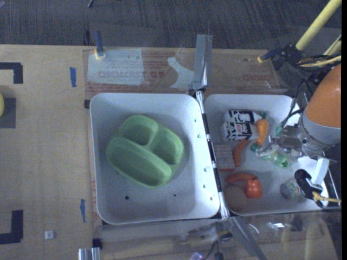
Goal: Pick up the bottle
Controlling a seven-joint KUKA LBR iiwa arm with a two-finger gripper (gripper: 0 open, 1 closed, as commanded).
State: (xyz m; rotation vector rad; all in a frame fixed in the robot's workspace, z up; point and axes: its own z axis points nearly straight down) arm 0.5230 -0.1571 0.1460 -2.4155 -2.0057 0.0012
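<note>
Pincer [286,143] hovers low at the frame's right over the right white plastic bin [217,104]; we cannot tell its state. Beneath it lies the clear crumpled plastic bottle [275,157]. We judge this the approach; next comes a centred descent.

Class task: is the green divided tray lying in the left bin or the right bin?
In the left bin. The green divided tray lies flat on its floor, inside the white walls.
</note>
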